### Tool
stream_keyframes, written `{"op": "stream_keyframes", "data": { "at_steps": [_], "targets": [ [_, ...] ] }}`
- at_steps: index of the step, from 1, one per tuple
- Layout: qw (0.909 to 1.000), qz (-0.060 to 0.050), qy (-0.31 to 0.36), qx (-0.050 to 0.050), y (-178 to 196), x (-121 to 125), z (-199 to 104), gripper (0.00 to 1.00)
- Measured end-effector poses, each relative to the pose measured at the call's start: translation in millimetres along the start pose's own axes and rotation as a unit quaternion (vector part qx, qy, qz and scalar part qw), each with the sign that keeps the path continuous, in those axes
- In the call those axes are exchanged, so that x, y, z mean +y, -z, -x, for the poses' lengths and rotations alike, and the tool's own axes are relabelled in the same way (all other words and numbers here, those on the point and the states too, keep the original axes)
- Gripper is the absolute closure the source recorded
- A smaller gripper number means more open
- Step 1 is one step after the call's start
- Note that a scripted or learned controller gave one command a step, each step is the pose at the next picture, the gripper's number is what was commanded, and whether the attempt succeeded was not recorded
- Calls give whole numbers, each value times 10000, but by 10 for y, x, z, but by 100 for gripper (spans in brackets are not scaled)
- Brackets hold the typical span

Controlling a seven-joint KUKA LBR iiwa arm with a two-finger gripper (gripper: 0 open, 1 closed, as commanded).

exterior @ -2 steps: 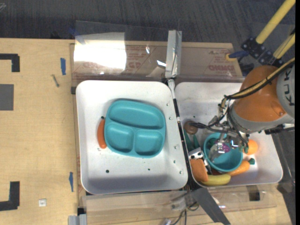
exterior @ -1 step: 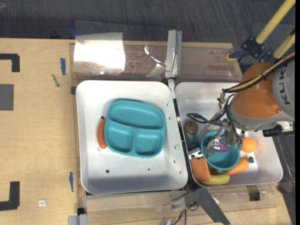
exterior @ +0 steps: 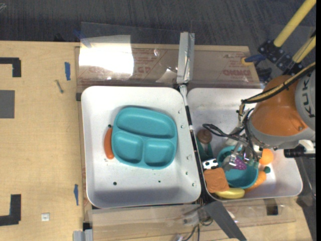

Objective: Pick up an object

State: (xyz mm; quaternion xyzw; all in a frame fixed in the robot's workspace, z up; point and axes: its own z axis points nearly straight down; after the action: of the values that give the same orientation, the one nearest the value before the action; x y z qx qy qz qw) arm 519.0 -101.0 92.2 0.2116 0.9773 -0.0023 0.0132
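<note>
My gripper [exterior: 235, 159] reaches down into the right bin [exterior: 220, 102], over a teal bowl [exterior: 246, 175] with a small purple item beside it. Around the bowl lie a yellow banana [exterior: 231, 193], an orange block [exterior: 216, 179], an orange round item [exterior: 266, 157] and a brown-topped teal piece [exterior: 204, 136]. The arm's orange band [exterior: 275, 115] hangs above this pile and hides part of it. The fingers are lost in the clutter.
The left bin [exterior: 95, 149] holds a teal divided plate [exterior: 145, 137] with an orange carrot-like stick [exterior: 108, 143] at its left edge. A metal divider [exterior: 184, 59] and clear plastic sheet stand behind the bins. Cardboard bench lies to the left.
</note>
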Motion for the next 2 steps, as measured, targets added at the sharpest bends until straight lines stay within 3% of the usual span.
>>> {"op": "stream_keyframes", "data": {
  "at_steps": [1, 2],
  "targets": [
    [9998, 12, -4, -181, 179, -5, 110, 100],
    [9999, 19, -134, 53, 1348, 392, 825, 100]
  ]
}}
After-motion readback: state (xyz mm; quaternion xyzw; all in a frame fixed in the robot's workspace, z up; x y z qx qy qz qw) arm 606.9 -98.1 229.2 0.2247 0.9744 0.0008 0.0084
